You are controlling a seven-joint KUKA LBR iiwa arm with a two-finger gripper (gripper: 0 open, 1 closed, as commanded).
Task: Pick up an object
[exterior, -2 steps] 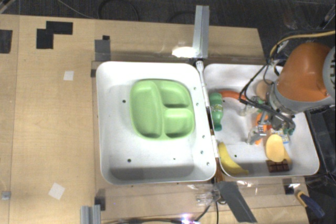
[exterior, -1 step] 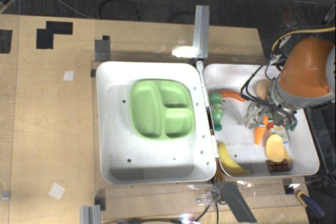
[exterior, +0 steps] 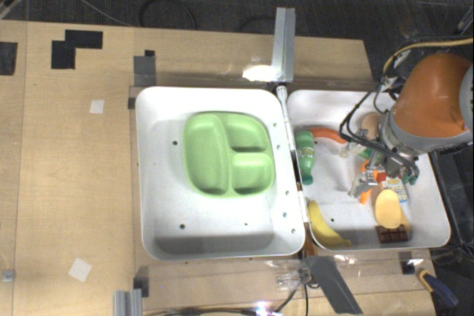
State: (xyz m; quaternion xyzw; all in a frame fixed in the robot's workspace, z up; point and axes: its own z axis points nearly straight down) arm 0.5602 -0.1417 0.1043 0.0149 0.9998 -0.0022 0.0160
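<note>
The right bin (exterior: 326, 103) holds several small items. A green bottle (exterior: 304, 155) lies along its left wall, with an orange carrot-like piece (exterior: 326, 135) just behind it. A yellow banana (exterior: 323, 226) rests in the front left corner. A yellow lemon-like object (exterior: 389, 208) sits at the front right, with a dark brown block (exterior: 392, 235) in front of it. My gripper (exterior: 381, 172) is low in the bin over a cluster of small orange and red pieces (exterior: 368, 181), just behind the lemon. The wrist and cables hide its fingers.
The left bin (exterior: 159, 233) holds a green divided tray (exterior: 227, 152) in its middle. A metal post (exterior: 284, 44) stands behind the wall between the bins. The arm's orange band (exterior: 437, 96) covers the right bin's back right part. Bare wooden bench lies left.
</note>
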